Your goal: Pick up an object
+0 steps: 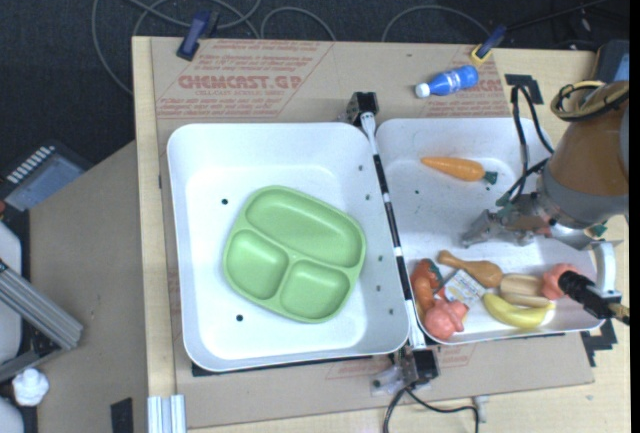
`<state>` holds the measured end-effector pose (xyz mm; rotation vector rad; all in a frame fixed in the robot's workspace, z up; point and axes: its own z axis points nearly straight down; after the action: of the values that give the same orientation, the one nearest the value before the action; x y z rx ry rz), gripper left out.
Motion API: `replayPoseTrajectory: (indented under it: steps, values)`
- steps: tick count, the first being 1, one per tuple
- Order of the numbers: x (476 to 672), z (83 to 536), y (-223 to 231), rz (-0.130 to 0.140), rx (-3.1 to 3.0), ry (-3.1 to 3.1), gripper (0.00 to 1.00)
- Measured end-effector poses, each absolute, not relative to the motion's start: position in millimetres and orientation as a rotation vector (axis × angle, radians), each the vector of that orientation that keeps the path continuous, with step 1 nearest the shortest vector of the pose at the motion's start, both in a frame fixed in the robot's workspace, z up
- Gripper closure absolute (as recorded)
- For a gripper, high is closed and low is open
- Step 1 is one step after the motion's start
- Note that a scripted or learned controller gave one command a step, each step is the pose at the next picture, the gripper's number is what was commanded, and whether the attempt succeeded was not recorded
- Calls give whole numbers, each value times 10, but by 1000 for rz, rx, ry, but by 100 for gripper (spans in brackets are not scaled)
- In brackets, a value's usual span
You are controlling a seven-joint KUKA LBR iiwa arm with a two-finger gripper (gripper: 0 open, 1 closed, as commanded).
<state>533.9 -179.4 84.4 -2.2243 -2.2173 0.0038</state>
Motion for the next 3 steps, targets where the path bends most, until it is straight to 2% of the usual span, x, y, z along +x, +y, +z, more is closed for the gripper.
replayPoseTrajectory:
  steps: [1, 2, 3]
  values:
    - [5880, 933, -1429, -3, -2221, -2224, 0]
    - [5566, 844, -1840, 2, -2222, -2219, 0]
    - [6170, 849, -1394, -4, -2220, -2225, 0]
